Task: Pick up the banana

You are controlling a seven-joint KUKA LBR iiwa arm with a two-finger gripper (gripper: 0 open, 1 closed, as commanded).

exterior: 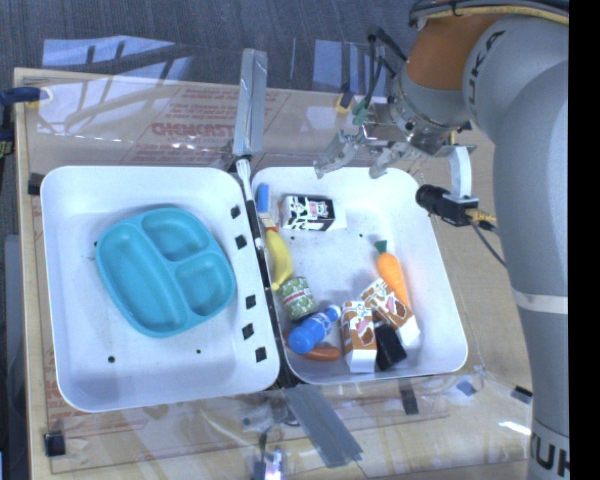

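The gripper (358, 160) hangs over the far edge of the right bin (432, 258) with its two fingers spread apart and nothing between them. The banana (277, 253) lies well away from it, down and to the left of the hand as the camera sees it, pressed lengthwise against the wall that divides the two bins. That wall is probably the chief danger: a finger coming down on the banana's left side has almost no room and may strike the rim or the divider clips, so the hand could close on air or only pinch the fruit's edge and let it slip. A small green jar (296, 295) touches the banana's near end, and a blue bottle (309, 331) lies just past that, so a grasp aimed too low might catch those instead. A milk carton (308, 213) sits between the hand and the banana, just beside its far end, and could be knocked on the way in. The carrot (392, 276) and the small boxes (365, 330) are farther right and clear of the path. The left bin (70, 358) holds a blue divided plate (166, 270), which plays no part.
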